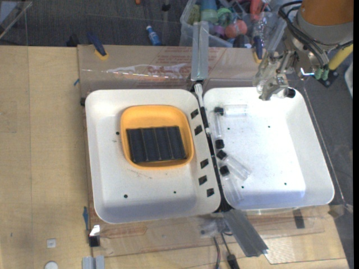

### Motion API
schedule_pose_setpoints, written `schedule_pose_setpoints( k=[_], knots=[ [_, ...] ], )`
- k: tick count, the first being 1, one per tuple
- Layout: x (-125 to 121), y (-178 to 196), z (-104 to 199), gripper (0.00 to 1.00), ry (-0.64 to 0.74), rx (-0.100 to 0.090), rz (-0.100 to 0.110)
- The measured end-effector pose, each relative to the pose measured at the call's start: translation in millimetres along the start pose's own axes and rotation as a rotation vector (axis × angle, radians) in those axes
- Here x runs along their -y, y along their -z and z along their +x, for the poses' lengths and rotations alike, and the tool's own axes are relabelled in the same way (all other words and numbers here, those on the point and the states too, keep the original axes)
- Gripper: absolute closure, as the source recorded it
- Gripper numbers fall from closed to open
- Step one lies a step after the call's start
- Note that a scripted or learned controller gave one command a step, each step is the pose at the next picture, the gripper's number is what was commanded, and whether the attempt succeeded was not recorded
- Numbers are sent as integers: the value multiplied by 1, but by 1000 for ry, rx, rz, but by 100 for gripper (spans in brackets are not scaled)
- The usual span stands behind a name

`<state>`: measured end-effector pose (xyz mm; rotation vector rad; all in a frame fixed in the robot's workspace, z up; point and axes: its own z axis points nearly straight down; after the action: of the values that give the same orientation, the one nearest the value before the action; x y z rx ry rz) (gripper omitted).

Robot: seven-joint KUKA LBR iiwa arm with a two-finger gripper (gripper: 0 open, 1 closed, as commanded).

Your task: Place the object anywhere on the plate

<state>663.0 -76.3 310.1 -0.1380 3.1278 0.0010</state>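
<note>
Already placed: the flat, dark, ribbed rectangular object (156, 144) lies on the shallow orange plastic plate (129, 122) in the left white bin (106, 189), long axis across the view.
Bearing: object sits left of and nearer than the gripper (273, 89), well apart.
Gripper: metal, over the right white bin (314, 178)'s far edge; nothing seen in it.

A black ribbed object (156, 144) lies on an orange-yellow plate (130, 120) in 1 of 2 white bins (101, 167), whose floors look faintly dark-speckled.
</note>
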Motion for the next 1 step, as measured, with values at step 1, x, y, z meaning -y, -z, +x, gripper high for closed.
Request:
schedule_pose_setpoints(
  k=[1],
  knots=[
    [55,89,-1,100,123,-1,0]
  ],
)
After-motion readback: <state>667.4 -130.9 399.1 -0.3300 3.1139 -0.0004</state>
